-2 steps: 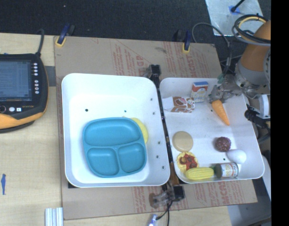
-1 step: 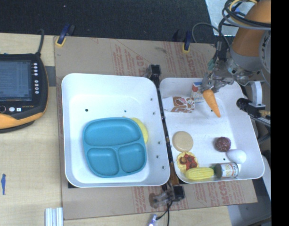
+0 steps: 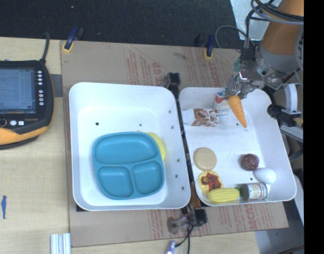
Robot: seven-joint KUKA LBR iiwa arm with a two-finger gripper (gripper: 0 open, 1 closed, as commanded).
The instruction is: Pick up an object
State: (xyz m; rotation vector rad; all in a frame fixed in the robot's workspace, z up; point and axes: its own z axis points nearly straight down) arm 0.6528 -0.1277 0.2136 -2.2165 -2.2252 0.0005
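Gripper (image 3: 239, 89) closed on top end of carrot (image 3: 237, 110), hanging point-down over far part of right bin (image 3: 282, 152); lifted clear, presumably to separate from small carton (image 3: 221, 103) just beside

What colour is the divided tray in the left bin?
Light blue. The tray shows best in the camera view, lying in the left bin.
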